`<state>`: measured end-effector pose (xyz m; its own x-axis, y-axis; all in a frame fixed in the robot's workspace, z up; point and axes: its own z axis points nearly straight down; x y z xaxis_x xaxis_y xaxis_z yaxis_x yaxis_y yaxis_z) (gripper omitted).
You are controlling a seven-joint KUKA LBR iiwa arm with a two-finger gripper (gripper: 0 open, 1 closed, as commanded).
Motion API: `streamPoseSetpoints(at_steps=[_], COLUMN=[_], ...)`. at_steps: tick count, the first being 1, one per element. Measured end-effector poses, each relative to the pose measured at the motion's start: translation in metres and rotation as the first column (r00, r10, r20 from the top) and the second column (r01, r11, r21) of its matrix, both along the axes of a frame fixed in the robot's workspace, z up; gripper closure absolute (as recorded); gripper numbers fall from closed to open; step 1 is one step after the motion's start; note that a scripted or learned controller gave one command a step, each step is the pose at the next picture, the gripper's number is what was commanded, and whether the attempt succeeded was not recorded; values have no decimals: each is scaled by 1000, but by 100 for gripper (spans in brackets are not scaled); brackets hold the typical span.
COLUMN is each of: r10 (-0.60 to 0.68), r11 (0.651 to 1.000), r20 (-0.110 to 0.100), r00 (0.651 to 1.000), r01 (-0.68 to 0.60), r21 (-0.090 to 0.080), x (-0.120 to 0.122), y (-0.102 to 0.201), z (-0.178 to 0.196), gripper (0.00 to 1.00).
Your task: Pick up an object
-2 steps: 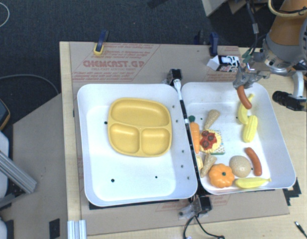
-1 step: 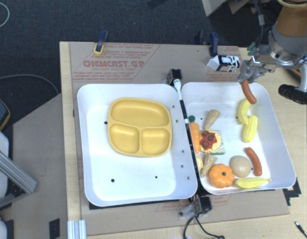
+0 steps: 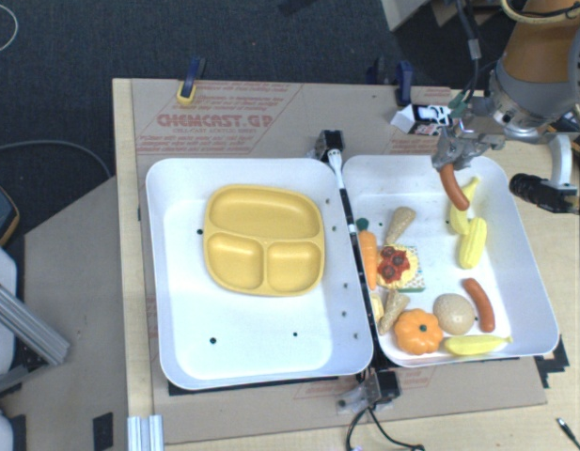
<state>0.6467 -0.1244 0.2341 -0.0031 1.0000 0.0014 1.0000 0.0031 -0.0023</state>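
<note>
At the near edge of the right bin [image 3: 539, 319], around 5 o'clock of the view, a yellow banana [image 3: 476, 345] lies flat along the rim. Just beside it, toward 9 o'clock, sits an orange pumpkin [image 3: 418, 331], and a beige potato [image 3: 453, 313] is touching the pumpkin on its 3 o'clock side. A red sausage [image 3: 480, 303] lies near the potato, at its 2 o'clock. A little farther, near the wall between the bins, there is a flat piece with red topping, like a pizza slice [image 3: 398, 266], with a carrot [image 3: 368, 257] just at its 9 o'clock and a beige cone-shaped thing [image 3: 399, 224] at its 12 o'clock. A corn cob [image 3: 473, 241] stands apart at 3 o'clock of these.

The left bin [image 3: 177, 318] bears a yellow divided plate [image 3: 265, 239], with three compartments, in its far half.

At the far end of the right bin, about 1 o'clock of the view, the gripper [image 3: 451, 163] hangs above the bin. Its fingers are closed on the top end of a second red sausage [image 3: 454, 188], which hangs down from them, slightly tilted, lifted off the bin floor. Just at 4 o'clock of this sausage a yellow piece [image 3: 462, 205] lies on the floor; I cannot tell what it is
</note>
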Motion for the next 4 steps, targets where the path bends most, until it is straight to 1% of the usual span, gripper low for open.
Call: streamPoseSetpoints(at_steps=[1, 2, 3, 4], r10=[0, 1, 1, 1], r11=[1000, 1000, 1000, 1000], r20=[-2, -3, -2, -2], r00=[1000, 1000, 1000, 1000], r01=[0, -1, -1, -1], r21=[1, 1, 0, 1], x=[-35, -61, -83, -112], y=[36, 82, 120, 157], z=[-4, -16, -18, -7], gripper=[100, 100, 100, 100])
